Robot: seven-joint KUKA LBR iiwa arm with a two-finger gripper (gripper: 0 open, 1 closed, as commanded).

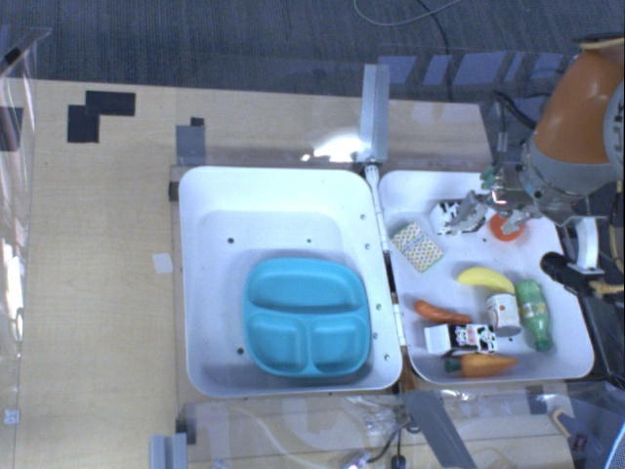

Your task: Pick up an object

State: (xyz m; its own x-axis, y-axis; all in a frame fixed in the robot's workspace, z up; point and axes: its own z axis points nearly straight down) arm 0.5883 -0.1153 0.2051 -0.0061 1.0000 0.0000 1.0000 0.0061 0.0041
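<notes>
Grey claw [485, 206] down by the cow toy [450, 214], grip state impossible to tell, nothing lifted so far.

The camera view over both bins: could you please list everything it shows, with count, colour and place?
Divided tray: one, light blue, in the left bin.
Patterned card: one, chequered, right bin, left side.
Cow figure: one, black and white, far end.
Orange-red piece: one, beside the gripper.
Banana: one, yellow, middle.
Bottle: one, green, right side.
Can: one, white and red, beside the bottle.
Carrots: two, orange, near end.
Small box: one, white and black, near end.
Gripper: one, grey, over the right bin's far end.
</notes>
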